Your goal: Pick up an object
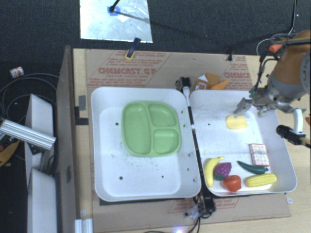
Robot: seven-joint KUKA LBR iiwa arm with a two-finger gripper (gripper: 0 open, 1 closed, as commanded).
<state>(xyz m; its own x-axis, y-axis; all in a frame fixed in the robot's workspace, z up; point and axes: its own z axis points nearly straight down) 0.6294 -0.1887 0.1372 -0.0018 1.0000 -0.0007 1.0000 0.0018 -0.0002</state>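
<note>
Nearest my camera, along the right bin's [286, 144] 6 o'clock edge: banana [212, 169], purple grapes [223, 169], red tomato [233, 183], corn cob [260, 180], dark green pepper [252, 167]; small red-and-white carton [259, 154] just above. Task item: pale yellow block [236, 123], soft-edged, at the bin's 12 o'clock, long axis 9-to-3. Jaws [250, 106] hover just beside its 1 o'clock; I read them as spread, gripping nothing. Left bin [107, 144] holds a green divided plate [150, 128].

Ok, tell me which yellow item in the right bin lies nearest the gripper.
The pale yellow block, lying alone just below the gripper. The banana and corn lie along the bin's near edge.
</note>
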